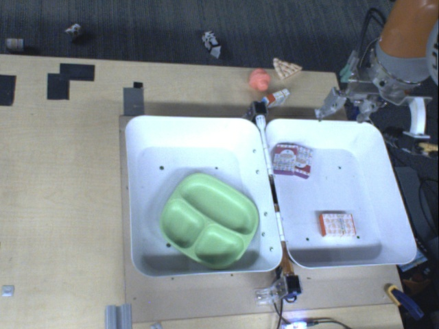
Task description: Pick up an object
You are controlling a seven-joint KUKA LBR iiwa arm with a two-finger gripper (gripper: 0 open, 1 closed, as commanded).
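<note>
A green divided plate [209, 218] lies in the left bin [147, 149], tilted toward its front. In the right bin [374, 177] a red-and-white packet [291, 160] lies near the back left. A small orange box [337, 225] sits toward the front. My gripper [346, 108] hangs above the back edge of the right bin, up and right of the packet. Its two fingers are spread open with nothing between them.
On the bench behind the bins lie a pink ball [259, 79], a toy pizza slice [287, 68] and a small tube [276, 99]. A grey block [133, 101] stands at the left bin's back corner. Cables [288, 290] sit at the front between the bins.
</note>
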